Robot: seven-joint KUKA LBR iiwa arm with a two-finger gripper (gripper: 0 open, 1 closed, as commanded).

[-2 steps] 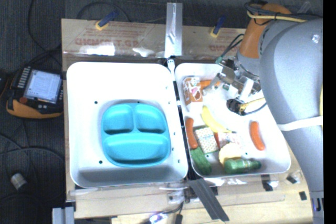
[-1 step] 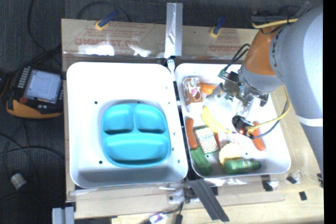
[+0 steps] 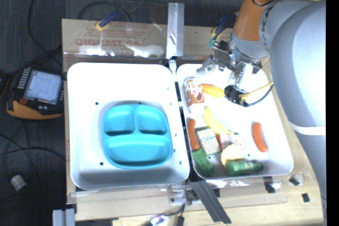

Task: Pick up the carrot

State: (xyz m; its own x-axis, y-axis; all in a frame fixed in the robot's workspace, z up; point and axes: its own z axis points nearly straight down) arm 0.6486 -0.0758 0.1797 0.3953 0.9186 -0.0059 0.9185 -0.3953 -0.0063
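The carrot (image 3: 212, 91) is a short orange piece lying flat in the back left part of the right bin (image 3: 275, 114), beside a small printed packet (image 3: 195, 91). My gripper (image 3: 226, 70) hangs over the back of this bin, just above and to the right of the carrot. Nothing shows in its grip. The wrist's own metal parts and a black cable end (image 3: 234, 93) hide how it stands.
The right bin also holds a banana (image 3: 214, 121), two red-orange sausage-like pieces (image 3: 192, 133) (image 3: 259, 136), green vegetables (image 3: 244, 167), a cheese wedge (image 3: 231, 155) and a small box (image 3: 207, 141). A blue divided plate (image 3: 137, 135) sits in the left bin (image 3: 85, 92).
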